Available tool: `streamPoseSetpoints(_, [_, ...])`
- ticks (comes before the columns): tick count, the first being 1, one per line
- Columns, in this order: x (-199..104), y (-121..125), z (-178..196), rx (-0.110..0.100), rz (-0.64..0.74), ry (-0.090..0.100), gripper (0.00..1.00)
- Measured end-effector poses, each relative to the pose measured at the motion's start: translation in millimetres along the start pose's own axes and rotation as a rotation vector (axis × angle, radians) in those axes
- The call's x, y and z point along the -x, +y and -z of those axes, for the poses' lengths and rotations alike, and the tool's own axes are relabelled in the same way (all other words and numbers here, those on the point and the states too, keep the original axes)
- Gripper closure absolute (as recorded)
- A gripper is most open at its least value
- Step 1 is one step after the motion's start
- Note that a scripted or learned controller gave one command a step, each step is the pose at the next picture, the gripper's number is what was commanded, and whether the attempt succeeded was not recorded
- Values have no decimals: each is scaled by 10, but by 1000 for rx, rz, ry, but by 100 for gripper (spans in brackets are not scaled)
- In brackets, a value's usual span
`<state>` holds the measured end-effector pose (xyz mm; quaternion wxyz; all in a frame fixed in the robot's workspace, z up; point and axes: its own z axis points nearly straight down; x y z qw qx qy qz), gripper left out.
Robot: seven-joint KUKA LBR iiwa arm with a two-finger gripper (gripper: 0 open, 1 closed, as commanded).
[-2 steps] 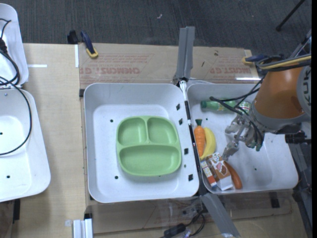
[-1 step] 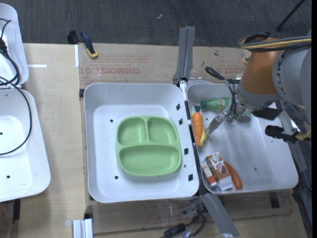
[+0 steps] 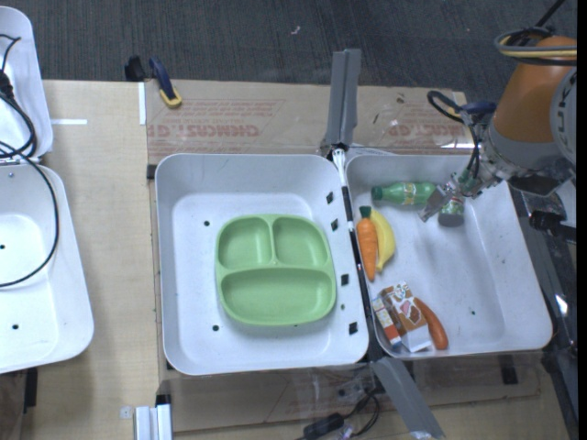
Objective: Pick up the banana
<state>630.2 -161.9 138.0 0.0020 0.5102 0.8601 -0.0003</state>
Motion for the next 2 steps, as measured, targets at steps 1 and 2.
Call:
streamPoseSetpoints(1, [-619, -32, -421, -2, 59, 3, 0])
streamPoseSetpoints(2, [-1937, -84, 540, -2, 157, 3, 0])
